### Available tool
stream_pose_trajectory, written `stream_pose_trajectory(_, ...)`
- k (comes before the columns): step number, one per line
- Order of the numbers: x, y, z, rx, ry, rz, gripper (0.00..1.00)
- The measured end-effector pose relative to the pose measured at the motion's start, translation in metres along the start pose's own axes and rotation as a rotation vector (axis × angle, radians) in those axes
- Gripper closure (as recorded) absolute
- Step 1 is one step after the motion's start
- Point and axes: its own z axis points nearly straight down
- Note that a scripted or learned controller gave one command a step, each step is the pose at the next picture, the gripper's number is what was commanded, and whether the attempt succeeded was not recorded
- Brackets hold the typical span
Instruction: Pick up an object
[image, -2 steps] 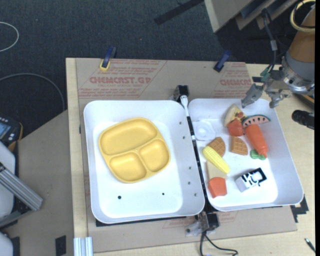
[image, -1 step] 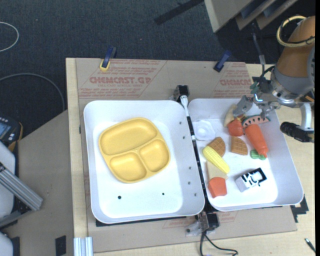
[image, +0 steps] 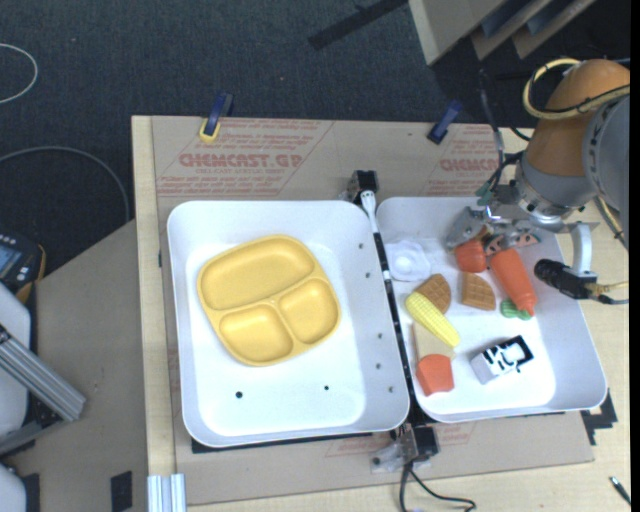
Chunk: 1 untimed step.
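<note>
Bench (image: 300, 150) of brown board bearing two white bins side by side.

Left bin (image: 200, 400): one yellow divided plate (image: 268, 297) with three compartments, lying near the middle.

Right bin (image: 575, 360), contents from left to right:
- clear round lid (image: 406, 262), near the left wall;
- corn cob (image: 432, 319), yellow, lying aslant;
- bread wedge (image: 435, 291), brown, touching the corn's upper end;
- orange-red block (image: 435, 373), below the corn;
- second brown wedge (image: 478, 292), just right of the first;
- black-and-white block (image: 503, 358), toward the near wall;
- red tomato-like piece (image: 471, 255), directly under the gripper;
- carrot (image: 514, 281), orange with a green end, just right of the red piece.

Gripper (image: 487, 228): at the far side of the right bin, over the red piece and the carrot's upper end; whether it is apart or together cannot be told.
</note>
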Motion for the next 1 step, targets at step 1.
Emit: stream_pose_trajectory(1,0.0011,0.0025,0.0324,-0.01,-0.002,-0.001,0.0)
